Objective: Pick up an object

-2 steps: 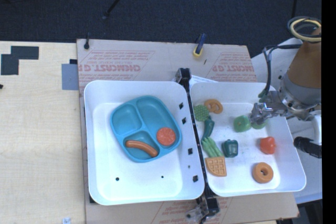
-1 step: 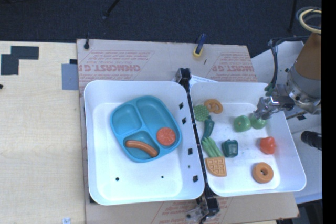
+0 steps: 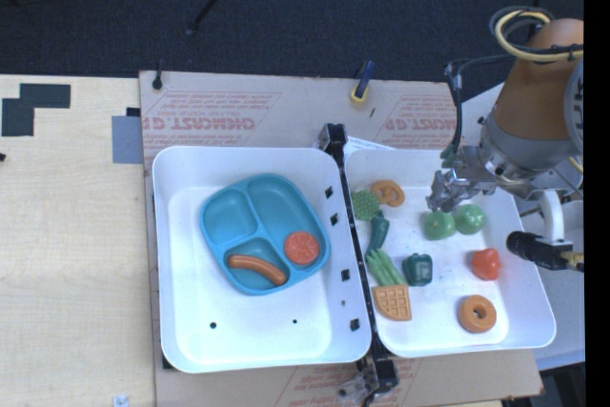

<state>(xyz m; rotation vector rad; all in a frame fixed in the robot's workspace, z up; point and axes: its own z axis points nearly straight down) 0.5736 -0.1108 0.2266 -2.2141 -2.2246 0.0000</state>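
My gripper [image 3: 446,197] hangs low over the upper right part of the right bin [image 3: 519,295]. Directly below and touching its tip sit two round green toy fruits, one [image 3: 439,225] to the left and one [image 3: 469,219] to the right. Nothing is visibly lifted. Other toy food lies around them: a red pepper [image 3: 486,263], a brown donut [image 3: 477,313], a dark green bell pepper [image 3: 417,269], a waffle [image 3: 392,302], green beans [image 3: 382,265], a small dark green pepper [image 3: 379,230], a leafy green piece [image 3: 365,203] and an orange ring [image 3: 387,193].
The left bin [image 3: 248,334] holds a blue divided plate [image 3: 243,210] with a hot dog [image 3: 255,269] and a red slice [image 3: 302,247]. A black divider [image 3: 345,234] separates the bins. A black part of the arm [image 3: 538,250] juts over the right bin's edge.
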